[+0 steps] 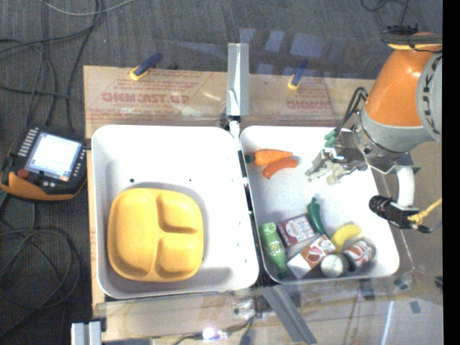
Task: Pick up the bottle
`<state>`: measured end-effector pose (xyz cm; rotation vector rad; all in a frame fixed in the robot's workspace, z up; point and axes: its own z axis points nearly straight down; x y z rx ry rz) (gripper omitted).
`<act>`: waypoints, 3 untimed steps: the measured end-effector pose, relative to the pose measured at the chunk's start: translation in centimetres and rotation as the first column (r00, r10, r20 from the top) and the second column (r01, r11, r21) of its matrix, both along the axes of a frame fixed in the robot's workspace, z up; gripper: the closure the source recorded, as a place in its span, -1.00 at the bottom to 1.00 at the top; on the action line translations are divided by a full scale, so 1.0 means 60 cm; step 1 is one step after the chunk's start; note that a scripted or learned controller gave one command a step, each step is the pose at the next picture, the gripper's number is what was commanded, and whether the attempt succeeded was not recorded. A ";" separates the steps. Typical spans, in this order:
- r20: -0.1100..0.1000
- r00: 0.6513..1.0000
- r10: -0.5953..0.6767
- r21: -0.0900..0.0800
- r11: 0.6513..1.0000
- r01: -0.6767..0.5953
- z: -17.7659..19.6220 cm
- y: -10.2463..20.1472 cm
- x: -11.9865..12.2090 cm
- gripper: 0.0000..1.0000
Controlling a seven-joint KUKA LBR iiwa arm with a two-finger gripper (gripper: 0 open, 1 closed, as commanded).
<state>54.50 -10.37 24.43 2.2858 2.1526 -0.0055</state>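
The green bottle (pixel 272 241) lies in the right bin (pixel 287 192), against its left wall near the front corner, with its length running front to back. My gripper (pixel 327 169) hangs over the back right part of that bin, well behind and to the right of the bottle. Its fingers (pixel 316 169) are spread, and I see nothing between them.
Beside the bottle are a red and white box (pixel 297 230), a carton (pixel 310 254), a dark green vegetable (pixel 314 214), a yellow fruit (pixel 346 233) and a can (pixel 359 252). Two orange carrots (pixel 274 160) lie at the back. The left bin holds a yellow divided plate (pixel 156 233).
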 end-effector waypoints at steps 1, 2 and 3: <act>-0.001 1.000 -0.001 -0.001 1.000 0.001 0.000 -0.001 0.000 -1.00; -0.004 0.997 -0.079 0.000 0.997 0.079 -0.062 -0.080 0.039 -1.00; -0.002 0.981 -0.196 0.002 0.981 0.196 -0.251 -0.088 0.005 -1.00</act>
